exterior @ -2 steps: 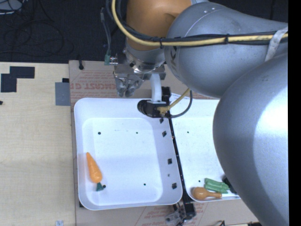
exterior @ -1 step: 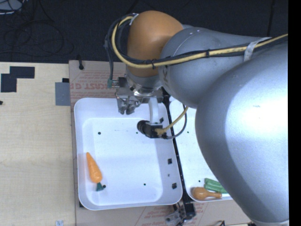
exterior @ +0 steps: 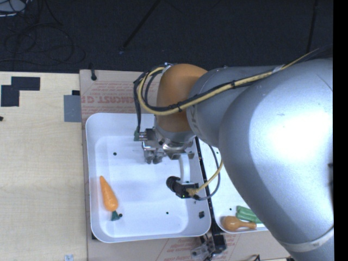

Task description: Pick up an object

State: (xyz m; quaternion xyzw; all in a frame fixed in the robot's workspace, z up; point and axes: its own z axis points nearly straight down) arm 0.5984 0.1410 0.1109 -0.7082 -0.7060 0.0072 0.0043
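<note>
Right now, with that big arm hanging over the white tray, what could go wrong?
The gripper hangs over the upper middle of the left bin, well away from the toy carrot near the bin's lower left wall. Closing here would likely grab nothing.

The carrot lies close to the wall, so fingers coming down beside it might hit the rim.

The arm hides much of the right bin, where an orange piece and a green piece peek out, so a pick there may be hard to check.

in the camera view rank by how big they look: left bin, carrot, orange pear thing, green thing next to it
1. left bin
2. carrot
3. orange pear-shaped toy and green item: they look alike in size, and the arm partly hides both, so no ranking.
</note>
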